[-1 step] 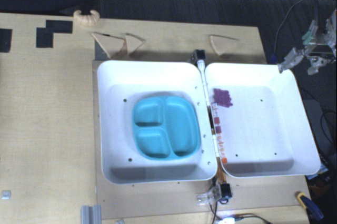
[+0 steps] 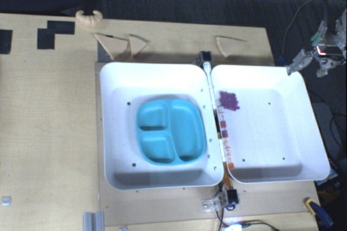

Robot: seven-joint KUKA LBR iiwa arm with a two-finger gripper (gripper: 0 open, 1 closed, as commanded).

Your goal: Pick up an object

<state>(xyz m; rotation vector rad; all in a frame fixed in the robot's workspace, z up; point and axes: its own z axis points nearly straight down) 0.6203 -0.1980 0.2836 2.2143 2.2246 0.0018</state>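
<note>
A small purple object (image 2: 229, 100) lies in the right bin (image 2: 293, 132), near its far left corner. A blue divided plate (image 2: 171, 130) rests in the middle of the left bin (image 2: 116, 132). My gripper (image 2: 320, 53) is at the view's right edge, a grey metal shape just beyond the right bin's far right corner. It is well away from both objects and partly cut off by the frame.
A strip with red and pink marks (image 2: 222, 132) runs along the rim shared by the two bins. Cables (image 2: 303, 13) hang over the dark floor at the back right. The wooden bench (image 2: 49, 132) stretches out to the left of the bins.
</note>
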